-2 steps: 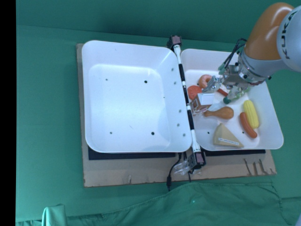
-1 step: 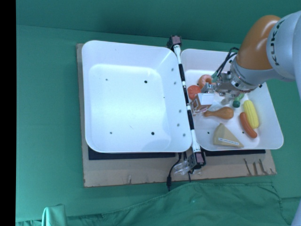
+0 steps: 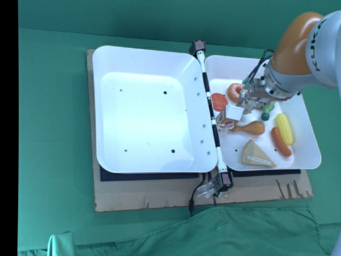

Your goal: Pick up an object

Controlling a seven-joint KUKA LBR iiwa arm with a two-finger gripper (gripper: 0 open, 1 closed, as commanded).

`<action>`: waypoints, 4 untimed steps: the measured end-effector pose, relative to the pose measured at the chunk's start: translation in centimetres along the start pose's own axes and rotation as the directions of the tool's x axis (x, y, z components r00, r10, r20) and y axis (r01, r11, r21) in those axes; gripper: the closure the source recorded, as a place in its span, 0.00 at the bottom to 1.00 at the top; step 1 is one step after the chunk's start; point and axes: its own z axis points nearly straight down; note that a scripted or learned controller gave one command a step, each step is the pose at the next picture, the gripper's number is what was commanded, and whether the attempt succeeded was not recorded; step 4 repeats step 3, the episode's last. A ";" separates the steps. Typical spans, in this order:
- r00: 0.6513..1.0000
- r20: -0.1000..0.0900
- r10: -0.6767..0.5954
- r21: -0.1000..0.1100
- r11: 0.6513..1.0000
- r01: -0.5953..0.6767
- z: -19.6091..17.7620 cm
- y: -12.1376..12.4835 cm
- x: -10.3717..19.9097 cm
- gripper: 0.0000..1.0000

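Claw [image 3: 246, 101] low over right bin [image 3: 311, 159], white cube [image 3: 234, 112] just near-left of it, drumstick [image 3: 250, 127] lying left-right just nearer; finger state unreadable.

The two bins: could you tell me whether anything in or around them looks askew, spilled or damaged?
Nothing stands out. The toy food, such as the corn, cheese wedge and drumstick, lies inside the right bin, none spilled, and both bins sit level side by side.

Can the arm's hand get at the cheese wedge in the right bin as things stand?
Probably yes. The cheese wedge lies by itself near the front wall of the right bin, nothing on top of it, and the hand is above the same bin.
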 end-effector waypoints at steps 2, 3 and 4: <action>1.000 0.000 -0.005 0.006 1.000 0.005 -11.0 1.2 -0.2 1.00; 1.000 0.001 -0.005 0.005 1.000 0.005 -17.5 1.9 -0.5 1.00; 1.000 0.001 -0.005 0.005 1.000 0.005 -17.5 1.9 -0.5 1.00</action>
